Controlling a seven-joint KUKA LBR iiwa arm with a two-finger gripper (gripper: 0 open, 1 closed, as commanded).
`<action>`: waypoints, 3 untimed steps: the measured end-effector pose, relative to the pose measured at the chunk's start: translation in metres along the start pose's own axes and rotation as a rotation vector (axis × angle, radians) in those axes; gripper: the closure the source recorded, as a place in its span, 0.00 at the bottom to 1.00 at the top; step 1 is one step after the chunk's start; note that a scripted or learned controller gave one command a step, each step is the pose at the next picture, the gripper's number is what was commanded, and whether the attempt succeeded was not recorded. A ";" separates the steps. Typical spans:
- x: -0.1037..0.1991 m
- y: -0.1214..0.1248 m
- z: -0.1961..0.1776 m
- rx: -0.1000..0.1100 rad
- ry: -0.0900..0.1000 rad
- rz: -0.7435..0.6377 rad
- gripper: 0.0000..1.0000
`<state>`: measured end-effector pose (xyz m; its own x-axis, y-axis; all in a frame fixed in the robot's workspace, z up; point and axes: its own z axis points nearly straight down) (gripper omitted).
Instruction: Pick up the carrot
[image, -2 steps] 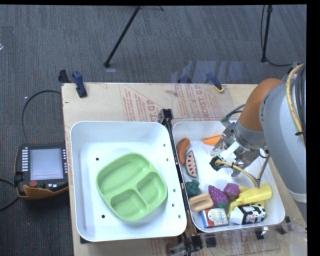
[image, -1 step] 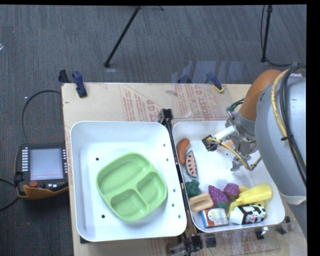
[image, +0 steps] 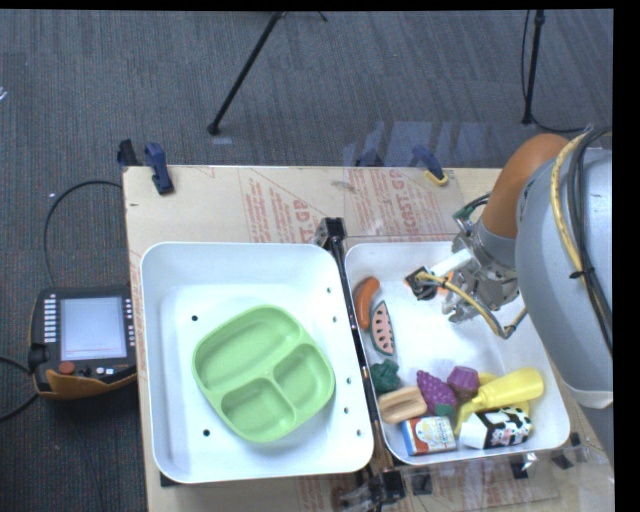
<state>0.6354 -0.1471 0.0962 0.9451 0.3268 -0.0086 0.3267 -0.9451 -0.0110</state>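
Camera view: gripper (image: 461, 301) hovers near carrot (image: 365, 298).

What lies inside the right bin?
Carrot, watermelon slice, hot dog, grapes, yellow bottle and carton; the arm covers the bin at its right side.

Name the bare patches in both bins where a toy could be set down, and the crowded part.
Left bin: white floor all round the green plate, mostly by the far wall. Right bin: bare floor between watermelon slice and the hand. Crowded: right bin's near end, around the yellow bottle.
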 end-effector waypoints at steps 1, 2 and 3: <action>-0.110 -0.011 0.012 -0.004 0.001 -0.343 1.00; -0.108 -0.011 0.011 -0.004 0.004 -0.343 0.00; -0.040 -0.018 -0.023 -0.004 0.007 -0.089 0.00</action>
<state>0.5917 -0.1438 0.1200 0.9121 0.4099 -0.0009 0.4099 -0.9121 -0.0070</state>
